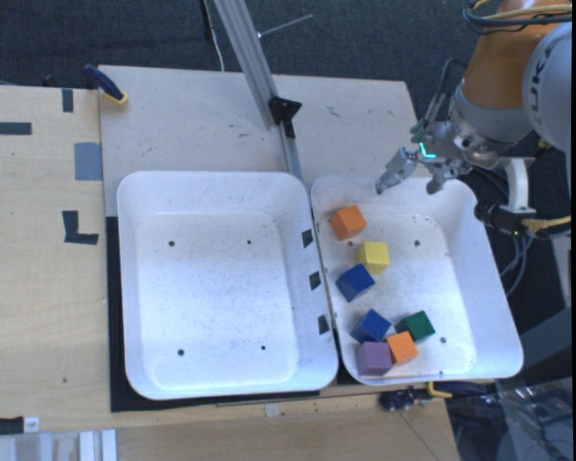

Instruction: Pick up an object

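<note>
Blocks all sit loose in the right bin (480, 286), none between the fingers. Gripper (411, 177) hangs over that bin's far rim, near its upper right corner, fingers spread apart and holding nothing. One finger (392, 177) points down-left, the other sits to its right by the rim. A small teal light glows on the wrist just above them. Arm comes in from the right edge: orange band up top, grey housing below it, wrist tilted down and left toward the bin. Black cables loop over the orange section and trail down its right side.

Nearest to the gripper: orange block (347, 222), well apart from the fingers, in the far-left part of the bin. Then yellow block (373, 254), then a blue block (354, 281) just beside it. A cluster sits at the near end: second blue block (372, 325), green block (419, 326), small orange block (401, 346), purple block (372, 357), packed close or touching.

Left bin (134, 257) sits beside the right one on the bench.
</note>
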You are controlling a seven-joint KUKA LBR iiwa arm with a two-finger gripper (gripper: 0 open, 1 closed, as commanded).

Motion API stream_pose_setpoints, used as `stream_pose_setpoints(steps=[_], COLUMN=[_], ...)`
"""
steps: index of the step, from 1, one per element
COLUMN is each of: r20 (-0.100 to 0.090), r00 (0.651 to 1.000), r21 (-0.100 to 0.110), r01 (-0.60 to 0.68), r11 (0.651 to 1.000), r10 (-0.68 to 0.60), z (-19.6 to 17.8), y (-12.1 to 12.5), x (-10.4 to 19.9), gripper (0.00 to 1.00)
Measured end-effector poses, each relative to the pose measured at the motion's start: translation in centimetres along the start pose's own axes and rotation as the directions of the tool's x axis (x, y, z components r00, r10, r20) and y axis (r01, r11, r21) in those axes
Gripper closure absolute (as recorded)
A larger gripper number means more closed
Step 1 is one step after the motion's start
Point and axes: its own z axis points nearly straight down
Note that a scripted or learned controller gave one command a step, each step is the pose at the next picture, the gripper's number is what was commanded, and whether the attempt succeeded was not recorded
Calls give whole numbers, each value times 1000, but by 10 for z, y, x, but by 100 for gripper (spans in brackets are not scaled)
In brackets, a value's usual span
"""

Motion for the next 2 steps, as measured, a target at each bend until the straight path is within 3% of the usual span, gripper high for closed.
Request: stream_pose_setpoints(steps=[1,2], r20=[0,2], r00=[1000,1000], r21=[-4,0], r01=[1,-1], r11=[1000,1000], r10=[-1,1], z=[-3,42], y=[1,-2], x=[0,-5], gripper=[0,0])
